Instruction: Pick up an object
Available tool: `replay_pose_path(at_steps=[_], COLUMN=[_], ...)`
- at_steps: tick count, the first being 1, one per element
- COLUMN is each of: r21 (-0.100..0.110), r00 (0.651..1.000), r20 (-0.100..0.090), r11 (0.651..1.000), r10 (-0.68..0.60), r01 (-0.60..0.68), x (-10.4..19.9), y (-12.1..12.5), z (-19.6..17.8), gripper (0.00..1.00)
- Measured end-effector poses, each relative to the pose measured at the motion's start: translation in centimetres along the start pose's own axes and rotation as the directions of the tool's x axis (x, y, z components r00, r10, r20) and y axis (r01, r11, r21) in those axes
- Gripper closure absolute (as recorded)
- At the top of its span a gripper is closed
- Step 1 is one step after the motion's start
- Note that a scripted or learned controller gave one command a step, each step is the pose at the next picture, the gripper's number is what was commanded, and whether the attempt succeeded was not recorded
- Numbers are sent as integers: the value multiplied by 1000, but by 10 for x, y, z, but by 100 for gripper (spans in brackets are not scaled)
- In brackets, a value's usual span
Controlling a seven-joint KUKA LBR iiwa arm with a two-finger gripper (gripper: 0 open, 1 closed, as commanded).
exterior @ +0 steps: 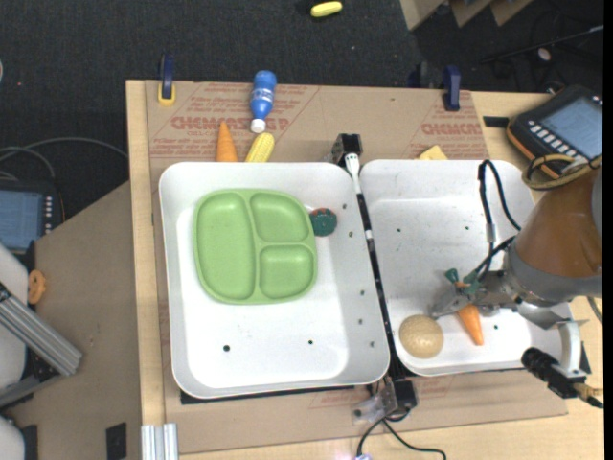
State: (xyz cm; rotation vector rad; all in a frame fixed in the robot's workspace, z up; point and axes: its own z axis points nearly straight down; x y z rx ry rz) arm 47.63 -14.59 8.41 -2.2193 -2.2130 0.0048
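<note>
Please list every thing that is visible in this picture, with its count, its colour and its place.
Bins: two, white, side by side on the bench.
Divided plate: one, green, in the left bin.
Small round object: one, dark teal, beside the plate's right edge.
Toy potato: one, beige, in the right bin, near its front.
Toy carrot: one, orange, in the right bin, by the gripper.
Bottle: one, blue and white, on the cardboard behind the left bin.
Toy carrot and corn: one each, orange and yellow, behind the left bin.
Gripper: one, grey, over the right bin.
</note>
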Motion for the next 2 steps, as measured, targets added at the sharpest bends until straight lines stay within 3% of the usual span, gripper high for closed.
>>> replay_pose_path(at_steps=[1,2], r21=[-9,-23], r00=[1000,1000], r20=[5,3], r11=[1000,1000], r10=[0,-15], r01=[0,15], x=[0,81], y=[4,79], z=[-11,-107], gripper=[100,100])
